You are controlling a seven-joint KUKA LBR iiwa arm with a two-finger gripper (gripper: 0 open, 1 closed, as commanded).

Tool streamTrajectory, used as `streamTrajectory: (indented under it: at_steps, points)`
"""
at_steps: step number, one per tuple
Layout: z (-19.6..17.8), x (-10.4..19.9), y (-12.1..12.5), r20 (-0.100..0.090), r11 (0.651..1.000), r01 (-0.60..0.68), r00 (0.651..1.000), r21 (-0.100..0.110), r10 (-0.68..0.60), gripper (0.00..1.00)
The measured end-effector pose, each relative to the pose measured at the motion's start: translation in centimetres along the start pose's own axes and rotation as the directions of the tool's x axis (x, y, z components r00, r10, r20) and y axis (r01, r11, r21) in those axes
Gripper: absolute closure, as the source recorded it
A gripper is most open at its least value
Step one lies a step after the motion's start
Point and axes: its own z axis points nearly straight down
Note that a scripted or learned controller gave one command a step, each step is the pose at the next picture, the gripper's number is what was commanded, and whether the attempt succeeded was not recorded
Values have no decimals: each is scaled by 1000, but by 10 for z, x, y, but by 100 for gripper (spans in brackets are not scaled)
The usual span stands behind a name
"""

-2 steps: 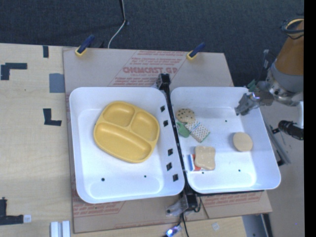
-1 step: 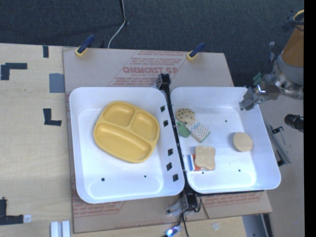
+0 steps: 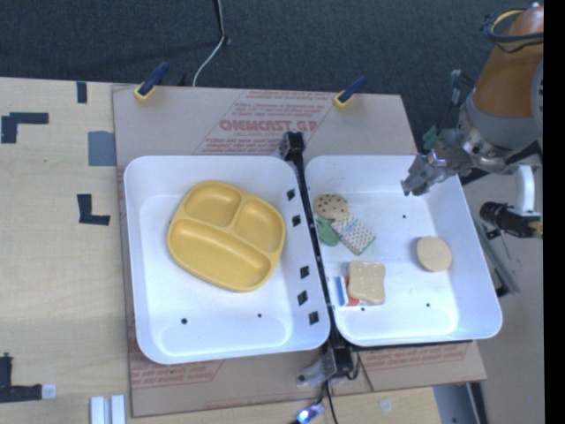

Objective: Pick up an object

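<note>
In the right bin (image 3: pixel 459 325) lie a round tan disc (image 3: pixel 433 253), a slice of toast (image 3: pixel 366 282), a speckled cookie (image 3: pixel 331 206), a checkered wafer (image 3: pixel 357 235) and a small green piece (image 3: pixel 327 231). A red and blue item (image 3: pixel 340 291) peeks out beside the toast. My gripper (image 3: pixel 417 183) hangs over the bin's upper right part, above and a little left of the tan disc, well apart from it. Nothing shows between its fingers.
The left bin (image 3: pixel 150 316) holds a yellow divided plate (image 3: pixel 228 234). A black divider (image 3: pixel 305 237) runs between the bins. Both bins rest on a cardboard sheet (image 3: pixel 256 117) clipped at its far edge. The arm's grey and orange body (image 3: pixel 508 78) stands at the right.
</note>
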Motion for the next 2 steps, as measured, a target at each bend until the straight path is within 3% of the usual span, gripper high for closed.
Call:
streamTrajectory:
  at_steps: [2]
  points:
    - [-4, 122, -11, -1, 1000, 1, 1000, 2, -1, 100]
